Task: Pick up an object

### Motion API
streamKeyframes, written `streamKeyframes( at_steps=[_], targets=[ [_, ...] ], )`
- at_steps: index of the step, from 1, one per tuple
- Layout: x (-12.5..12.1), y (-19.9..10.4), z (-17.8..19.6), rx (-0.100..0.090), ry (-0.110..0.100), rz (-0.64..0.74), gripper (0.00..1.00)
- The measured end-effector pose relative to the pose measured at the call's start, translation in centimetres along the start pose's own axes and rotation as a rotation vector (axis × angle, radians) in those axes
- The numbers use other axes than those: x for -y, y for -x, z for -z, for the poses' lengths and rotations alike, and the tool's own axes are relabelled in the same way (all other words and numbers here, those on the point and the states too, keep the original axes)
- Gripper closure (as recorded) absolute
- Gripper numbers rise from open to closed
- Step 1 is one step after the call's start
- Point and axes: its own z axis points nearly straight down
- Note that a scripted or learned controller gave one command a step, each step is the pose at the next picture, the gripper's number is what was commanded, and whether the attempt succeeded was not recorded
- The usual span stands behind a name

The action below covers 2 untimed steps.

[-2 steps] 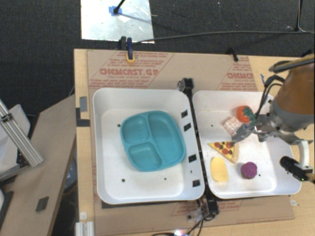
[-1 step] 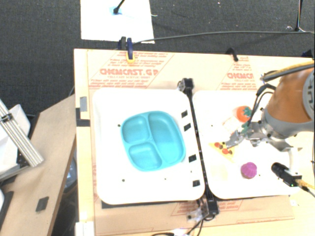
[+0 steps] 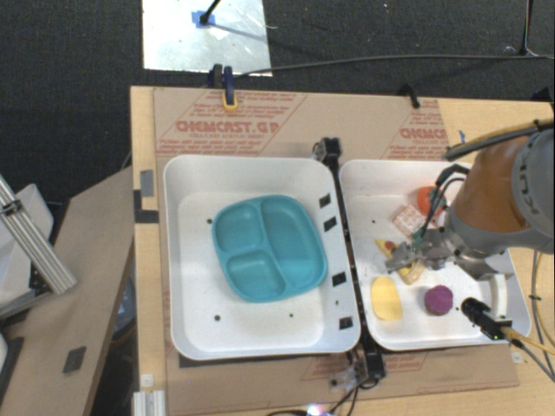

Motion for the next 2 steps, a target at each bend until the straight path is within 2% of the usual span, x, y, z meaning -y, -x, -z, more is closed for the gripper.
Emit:
streamKeyframes(
  at_steps=[1, 2],
  targets=[
    [0.0, 0.1, 1.2, 0.002, 0.002, 0.000, 1.00],
    [-0.1, 0.5, 7.5, 0.004, 0.007, 0.003, 1.00]
  ],
)
